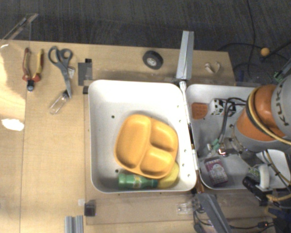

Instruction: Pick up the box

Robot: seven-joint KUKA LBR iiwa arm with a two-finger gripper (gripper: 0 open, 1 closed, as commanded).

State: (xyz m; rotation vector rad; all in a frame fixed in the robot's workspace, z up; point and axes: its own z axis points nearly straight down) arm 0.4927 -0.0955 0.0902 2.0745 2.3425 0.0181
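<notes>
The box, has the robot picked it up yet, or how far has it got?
Not yet, it seems. A small purplish box lies flat on the floor of the right bin, not lifted. The arm is over that same bin, with its gripper low and just above the box in the view, so it looks to be approaching. Grasping and lifting are left.

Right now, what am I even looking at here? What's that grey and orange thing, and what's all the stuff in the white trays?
One camera looks down at a slant on a wooden bench. The grey and orange thing is a robot arm reaching in from the right; its end effector hangs over the right bin. I cannot see anything held in it. Below it lies a small box, which it is meant to pick up. The left bin holds a yellow divided tray lying over a green bottle. Scissors, pliers and a tape roll lie on the bench.
</notes>
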